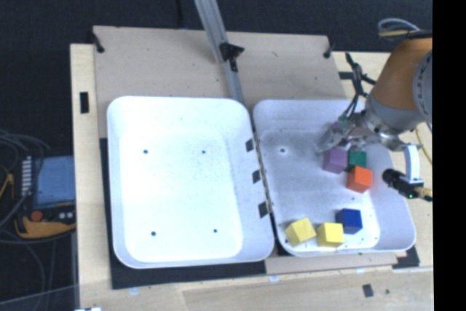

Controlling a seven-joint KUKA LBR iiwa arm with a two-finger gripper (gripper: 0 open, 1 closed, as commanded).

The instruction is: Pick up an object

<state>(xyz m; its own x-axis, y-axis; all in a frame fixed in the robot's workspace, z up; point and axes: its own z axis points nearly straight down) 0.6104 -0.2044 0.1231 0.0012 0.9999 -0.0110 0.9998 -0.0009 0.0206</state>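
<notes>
In the right bin [291, 156] lie several small blocks. A purple block [335, 159] sits next to a green block [357, 157], with an orange block [360, 178] just below them. Nearer the front edge are a blue block [350, 219] and two yellow blocks [300, 231] [330, 233]. My gripper [342, 137] hangs low over the bin, right above the purple block's top edge, at the end of the grey arm with its orange band [399, 76]. Nothing shows between its fingers.
The left bin [178, 178] lies beside the right one, joined by small clips at the shared rim. A slanted metal rail [211, 11] crosses the bench from the top. A cable box and wires [44, 193] sit off the bench at left.
</notes>
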